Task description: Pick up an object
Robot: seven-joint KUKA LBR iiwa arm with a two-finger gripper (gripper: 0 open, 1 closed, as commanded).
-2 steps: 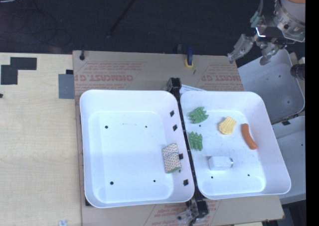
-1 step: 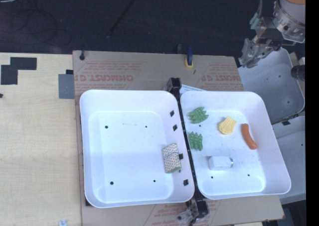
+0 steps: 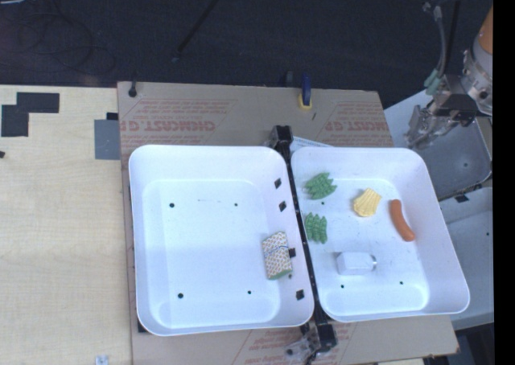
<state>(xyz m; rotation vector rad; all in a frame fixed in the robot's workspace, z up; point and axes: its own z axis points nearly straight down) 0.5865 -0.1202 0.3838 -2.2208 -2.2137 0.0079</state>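
Two shallow white bins sit side by side on a cardboard sheet (image 3: 241,118), joined along a black centre divider (image 3: 294,227). Left bin (image 3: 161,307): smooth, glossy plastic floor with small dark dots, broad open room across it; its one object, a patterned rectangular pouch (image 3: 277,256) with a woven-looking surface and green lower edge, lies hard against the right wall beside the divider. Right bin (image 3: 447,275): five objects, all apart from one another. Leafy green piece (image 3: 320,186) near the upper left; a second leafy green piece (image 3: 315,228) below it, close to the divider wall. Yellow ridged chunk (image 3: 367,203) near the middle. Orange sausage-shaped item (image 3: 401,220), smooth and rounded, lies near the right wall. Pale white block (image 3: 355,262), boxy, low contrast against the floor, with bare floor below and right of it. Gripper (image 3: 430,120) hangs outside the bins, above and beyond the right bin's upper-right corner, over grey surface; too small and cluttered to tell whether it is released or clenched; nothing visible in it.
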